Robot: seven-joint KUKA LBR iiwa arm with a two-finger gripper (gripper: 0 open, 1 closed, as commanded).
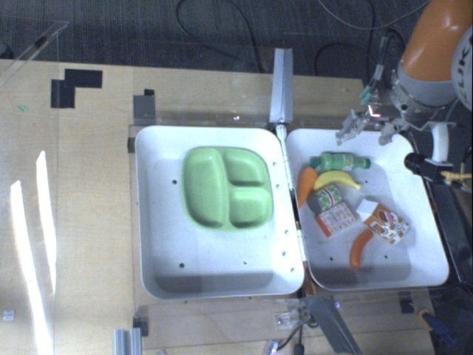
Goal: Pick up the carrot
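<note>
Orange carrot [306, 184] is lying against the right bin's [436, 231] left wall (beside a banana [336, 180]); the gripper [369, 126], fingers apart and empty, is hovering above, likely needing to descend leftward.

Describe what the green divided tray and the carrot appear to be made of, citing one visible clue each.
Green divided tray: likely moulded plastic, matte to slightly glossy; uniform colour, rounded compartments, soft highlights.
Carrot: probably a plastic toy; even orange with a smooth surface, though the view is too small to be sure.
</note>
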